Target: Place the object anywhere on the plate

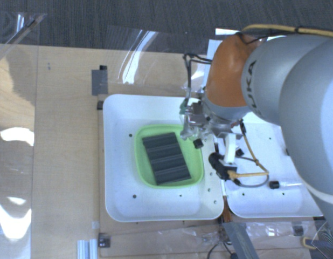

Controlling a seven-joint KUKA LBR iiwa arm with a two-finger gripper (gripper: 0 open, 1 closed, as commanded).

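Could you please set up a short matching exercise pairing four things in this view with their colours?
Things:
1. plate
2. ridged object lying on the plate
3. left bin
4. band above the arm's wrist

Colours:
A. white
B. orange
C. light green
D. dark grey

Pairs: 1-C, 2-D, 3-A, 4-B

The grey KUKA arm with its orange band reaches in from the right, wrist bent downward, its metal two-finger gripper hanging low near the bench's middle.
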